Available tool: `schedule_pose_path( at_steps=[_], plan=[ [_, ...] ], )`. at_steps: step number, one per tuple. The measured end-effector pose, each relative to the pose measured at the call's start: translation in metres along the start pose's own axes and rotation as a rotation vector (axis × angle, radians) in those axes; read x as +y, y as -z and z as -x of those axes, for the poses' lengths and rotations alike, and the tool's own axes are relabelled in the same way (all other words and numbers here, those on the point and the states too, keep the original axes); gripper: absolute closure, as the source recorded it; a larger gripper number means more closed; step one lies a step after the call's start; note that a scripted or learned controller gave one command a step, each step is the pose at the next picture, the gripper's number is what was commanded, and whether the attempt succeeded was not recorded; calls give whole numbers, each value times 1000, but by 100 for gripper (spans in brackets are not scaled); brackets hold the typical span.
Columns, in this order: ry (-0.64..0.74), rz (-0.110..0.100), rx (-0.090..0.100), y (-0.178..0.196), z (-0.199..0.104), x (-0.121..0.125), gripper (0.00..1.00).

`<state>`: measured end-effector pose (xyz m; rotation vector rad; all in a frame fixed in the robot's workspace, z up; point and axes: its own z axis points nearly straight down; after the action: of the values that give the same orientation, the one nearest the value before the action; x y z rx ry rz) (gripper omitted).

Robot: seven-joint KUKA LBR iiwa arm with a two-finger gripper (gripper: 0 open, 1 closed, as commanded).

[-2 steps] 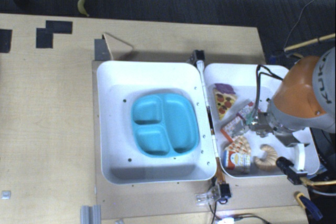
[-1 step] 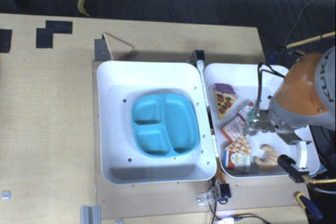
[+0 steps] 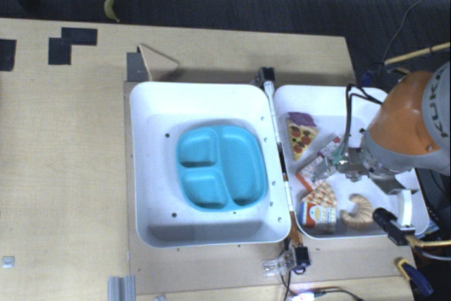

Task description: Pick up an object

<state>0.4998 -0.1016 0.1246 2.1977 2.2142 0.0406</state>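
Worktop point(image 3: 70, 151) carries two white bins side by side. Left bin point(image 3: 151, 144) holds a blue divided tray point(image 3: 222, 166). Right bin point(image 3: 402, 225) holds the loose items.

Arm point(image 3: 405, 123) reaches in from the right, orange band above the wrist, low over the right bin. Hand point(image 3: 325, 164) sits down among the items near the bin's middle.

Items in the right bin: pizza slice point(image 3: 301, 135) at the far left, with a purple piece point(image 3: 301, 118) just beyond it; waffle-like piece point(image 3: 323, 192) near the middle; small carton point(image 3: 317, 213) at the near left; croissant point(image 3: 359, 208) to the carton's right.

Progress: nothing is lifted. All items appear to rest on the bin floor. The hand looks to be at the reach or close stage; grasp and lift are left.

Closest candidates: pizza slice just beyond and left of the hand, waffle piece just nearer. Carton and croissant lie nearer still, apart from it.

Hand state: cannot tell. Its tips blur into grey clutter at this slant, and nothing is clearly pinched.
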Motion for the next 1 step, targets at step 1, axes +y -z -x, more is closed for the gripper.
schedule_pose_path(
  at_steps=[1],
  plan=[
    [-5, -26, -5, -37, -17, -12, 0]
  ],
)
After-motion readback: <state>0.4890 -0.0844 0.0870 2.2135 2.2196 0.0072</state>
